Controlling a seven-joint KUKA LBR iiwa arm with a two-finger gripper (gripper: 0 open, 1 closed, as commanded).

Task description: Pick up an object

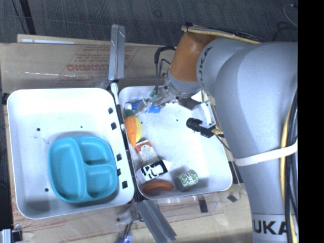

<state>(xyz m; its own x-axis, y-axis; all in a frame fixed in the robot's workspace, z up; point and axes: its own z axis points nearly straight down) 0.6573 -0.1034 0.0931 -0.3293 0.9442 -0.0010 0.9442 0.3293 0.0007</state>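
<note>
The gripper (153, 101) dips into the right bin (212, 158) at its far left corner, just above the carrot (133, 129); I cannot tell its grip. Below the carrot lie a small carton (145, 149) and a green can (187, 179).

open floor (179, 130) mid right bin (223, 178)

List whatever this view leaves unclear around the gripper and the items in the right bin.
- Gripper, camera view: small and blurred, under the wrist; finger state and any hold unreadable.
- Blue item beside it: too blurred to identify.
- Right bin: its right side is covered by the grey arm.
- Small carton and black-and-white item: print too small to read.
- Brown item: partly cut off by the bin's near wall.
</note>
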